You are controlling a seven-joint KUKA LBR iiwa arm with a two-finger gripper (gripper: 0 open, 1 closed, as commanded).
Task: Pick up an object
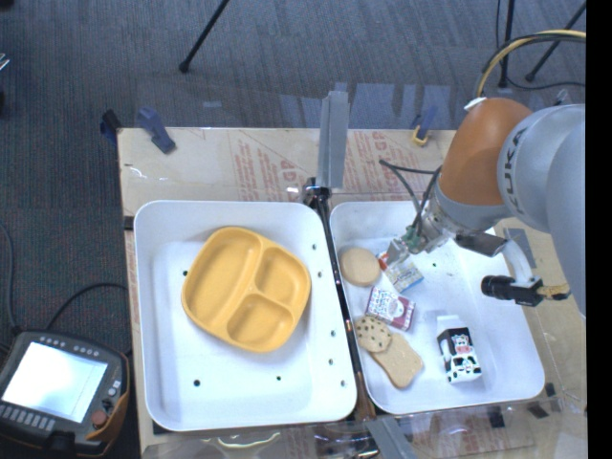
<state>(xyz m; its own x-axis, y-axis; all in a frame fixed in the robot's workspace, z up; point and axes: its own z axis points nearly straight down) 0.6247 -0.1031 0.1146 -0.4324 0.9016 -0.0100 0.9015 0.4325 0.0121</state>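
My gripper [409,244] reaches down into the right bin [497,371] near its back middle, under the orange wrist band. Its tip is right above, perhaps touching, a small red, white and blue packet [403,273]. To the left of the packet lies a round tan biscuit [360,266]. In front of it are a red and white packet [390,309], a chocolate-chip cookie [370,333] and a slice of toast [402,361]. A small black-and-white carton [459,355] stands at the front right.
The left bin [167,371] holds a yellow divided plate [248,287]. A raised divider [335,275] runs between the two bins. A black part of the arm [509,289] hangs over the right bin's right side. A teach pendant [57,385] lies at the lower left.
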